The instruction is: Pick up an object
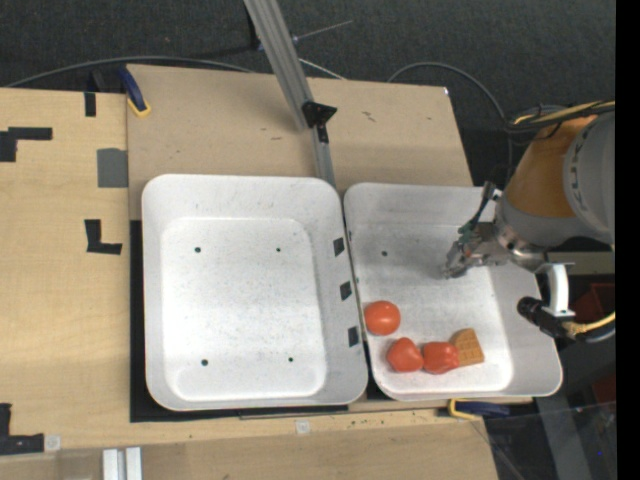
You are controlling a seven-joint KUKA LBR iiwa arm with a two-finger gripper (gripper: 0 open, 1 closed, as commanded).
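In the right bin, three red tomato-like objects lie near the front: one round, one below it, and one beside a tan cracker-like square. My gripper hangs over the right side of that bin, above and to the right of the objects and apart from them. The grey arm with its orange band comes in from the right.
The left bin lies beside the right one, with black clips along the shared edge. A grey metal pole slants over the bench at the back. Black tape marks sit on the bench at the left.
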